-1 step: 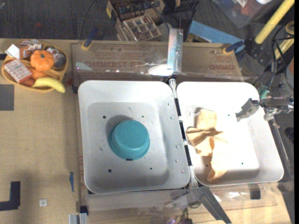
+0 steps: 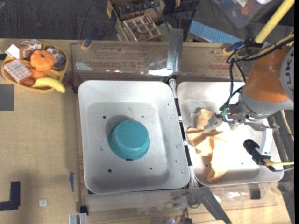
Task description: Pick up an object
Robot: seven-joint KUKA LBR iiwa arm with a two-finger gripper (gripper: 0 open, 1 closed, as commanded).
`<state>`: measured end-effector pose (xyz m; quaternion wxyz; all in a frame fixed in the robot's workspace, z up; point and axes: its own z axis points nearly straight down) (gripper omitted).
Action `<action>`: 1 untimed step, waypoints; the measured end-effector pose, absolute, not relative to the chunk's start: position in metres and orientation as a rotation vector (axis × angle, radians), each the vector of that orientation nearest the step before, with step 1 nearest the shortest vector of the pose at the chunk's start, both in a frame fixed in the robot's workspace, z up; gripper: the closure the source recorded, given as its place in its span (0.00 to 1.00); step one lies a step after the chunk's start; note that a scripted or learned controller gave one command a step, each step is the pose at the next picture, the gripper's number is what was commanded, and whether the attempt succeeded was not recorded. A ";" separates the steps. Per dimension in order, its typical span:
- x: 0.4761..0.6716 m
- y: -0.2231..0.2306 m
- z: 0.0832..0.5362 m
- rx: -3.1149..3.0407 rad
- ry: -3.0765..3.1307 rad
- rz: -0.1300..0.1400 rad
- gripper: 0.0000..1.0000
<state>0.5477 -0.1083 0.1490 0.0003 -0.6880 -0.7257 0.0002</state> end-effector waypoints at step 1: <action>0.594 -0.097 0.089 -2.184 -2.265 -0.005 0.00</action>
